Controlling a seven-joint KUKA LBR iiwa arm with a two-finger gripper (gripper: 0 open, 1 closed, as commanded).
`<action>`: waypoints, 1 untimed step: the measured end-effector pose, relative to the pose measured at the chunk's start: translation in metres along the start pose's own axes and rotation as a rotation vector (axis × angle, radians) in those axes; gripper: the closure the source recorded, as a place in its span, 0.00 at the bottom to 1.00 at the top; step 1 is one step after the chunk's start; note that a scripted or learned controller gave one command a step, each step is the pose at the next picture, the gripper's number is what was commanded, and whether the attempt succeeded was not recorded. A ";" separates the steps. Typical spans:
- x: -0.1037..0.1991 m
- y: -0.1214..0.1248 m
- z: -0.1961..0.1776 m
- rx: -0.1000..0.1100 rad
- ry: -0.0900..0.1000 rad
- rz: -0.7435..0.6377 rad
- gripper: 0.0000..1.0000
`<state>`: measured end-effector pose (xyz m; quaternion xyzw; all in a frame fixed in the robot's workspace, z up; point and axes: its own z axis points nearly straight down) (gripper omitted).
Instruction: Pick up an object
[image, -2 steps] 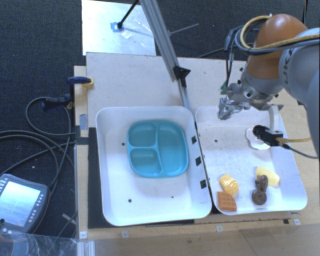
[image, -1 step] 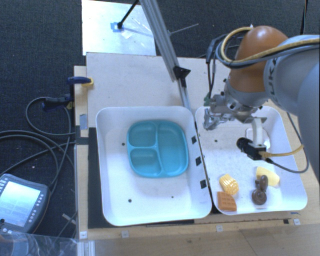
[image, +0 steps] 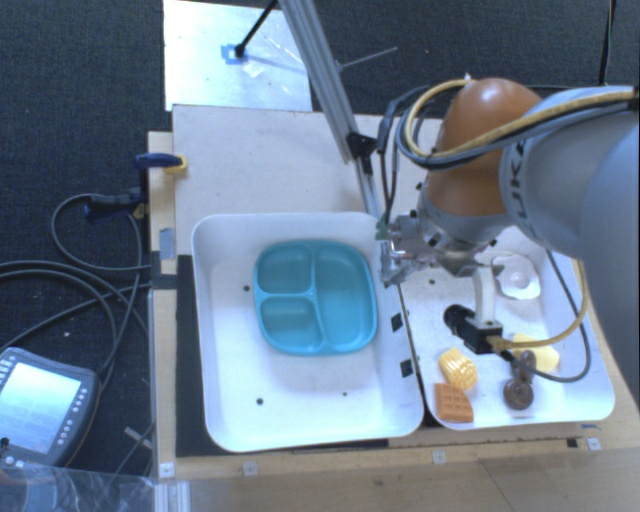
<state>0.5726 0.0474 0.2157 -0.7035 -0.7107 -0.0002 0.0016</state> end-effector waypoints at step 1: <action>0.046 -0.032 -0.017 -0.001 0.001 -0.001 1.00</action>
